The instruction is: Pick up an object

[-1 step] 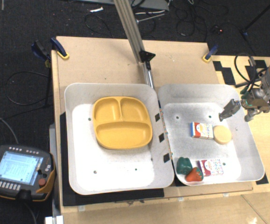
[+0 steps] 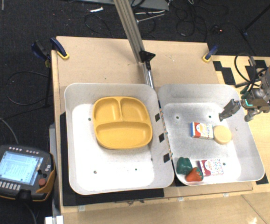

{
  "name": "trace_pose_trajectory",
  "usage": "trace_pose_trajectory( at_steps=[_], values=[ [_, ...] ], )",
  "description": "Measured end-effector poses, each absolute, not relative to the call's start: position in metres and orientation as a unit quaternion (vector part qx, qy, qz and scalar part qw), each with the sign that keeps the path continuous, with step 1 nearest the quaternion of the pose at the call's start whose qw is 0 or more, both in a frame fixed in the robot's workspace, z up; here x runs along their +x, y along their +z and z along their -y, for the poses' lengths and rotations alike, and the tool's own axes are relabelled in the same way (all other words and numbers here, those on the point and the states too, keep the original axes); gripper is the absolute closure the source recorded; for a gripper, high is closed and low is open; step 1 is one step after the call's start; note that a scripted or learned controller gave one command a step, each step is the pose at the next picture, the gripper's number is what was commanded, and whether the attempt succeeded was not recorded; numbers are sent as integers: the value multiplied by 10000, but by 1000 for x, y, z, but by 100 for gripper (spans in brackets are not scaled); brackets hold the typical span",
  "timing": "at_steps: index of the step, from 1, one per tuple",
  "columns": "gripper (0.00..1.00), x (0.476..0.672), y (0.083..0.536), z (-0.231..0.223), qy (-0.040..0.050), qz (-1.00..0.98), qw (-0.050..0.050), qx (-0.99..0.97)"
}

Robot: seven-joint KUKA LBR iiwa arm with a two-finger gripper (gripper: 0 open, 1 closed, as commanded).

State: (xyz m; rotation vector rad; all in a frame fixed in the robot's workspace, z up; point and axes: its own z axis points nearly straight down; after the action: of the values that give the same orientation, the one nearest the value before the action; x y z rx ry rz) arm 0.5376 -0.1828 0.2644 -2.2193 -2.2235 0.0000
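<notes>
Two shallow white bins sit side by side on a tan bench; positions below are given relative to the right bin. Left of it, touching along the shared edge, lies the left bin, which carries a yellow divided plate with three compartments. Inside the right bin, near its centre, a small red-and-white carton lies flat, and a pale yellow round object rests just beside it, apparently touching. At the bin's front edge lie a dark green object, a red object just beside it, and a second red-and-white carton next to these. Over the bin's right rim hovers the gripper, its two fingers spread apart with nothing between them, above and apart from all the objects. A handheld control pendant with a lit screen rests well to the left, beyond the left bin, off the bench.
</notes>
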Motion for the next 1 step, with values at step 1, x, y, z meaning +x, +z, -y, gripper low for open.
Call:
trace_pose_trajectory(
  at_steps=[1],
  values=[
    [0,536,215,173,14,7073,22,-7069]
  ],
)
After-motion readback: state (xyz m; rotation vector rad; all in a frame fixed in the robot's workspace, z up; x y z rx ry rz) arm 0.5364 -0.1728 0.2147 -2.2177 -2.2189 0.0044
